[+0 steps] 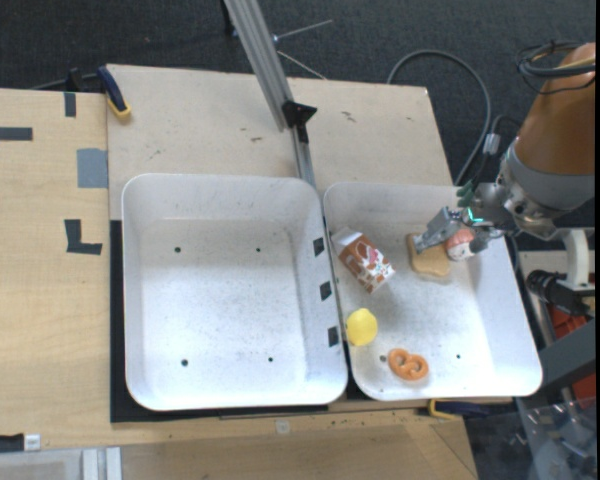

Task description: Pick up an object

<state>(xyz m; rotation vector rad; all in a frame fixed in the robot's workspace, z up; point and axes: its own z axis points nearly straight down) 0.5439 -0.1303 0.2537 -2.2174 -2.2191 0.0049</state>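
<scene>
At the near edge of the right bin [500, 358] lies a small orange pretzel [408, 365]. A little past it, close to the wall between the two bins, sits a round yellow ball [361, 326]. It looks a bit like a lemon.

Farther in lies a little carton [365, 261]. It is brown and white with some red on it, and it lies tilted on its side. To its right is a tan block [430, 259] that may be a slice of bread or a sponge. It is hard to say which.

The tool [458, 233] is right over the tan block, at its far right corner. Something small, red and white, shows at the tip of the tool. I cannot tell if the tool is open or closed, or if it grips anything. The grey and orange arm [555, 138] comes in from the right side.

The left bin [225, 288] is white with tiny dark specks on its floor. Both bins sit on a light wooden table [40, 298]. At the far side, a grey metal pole [265, 53] leans over the table, and a blue and yellow clamp [113, 92] sits at the far left corner.
</scene>
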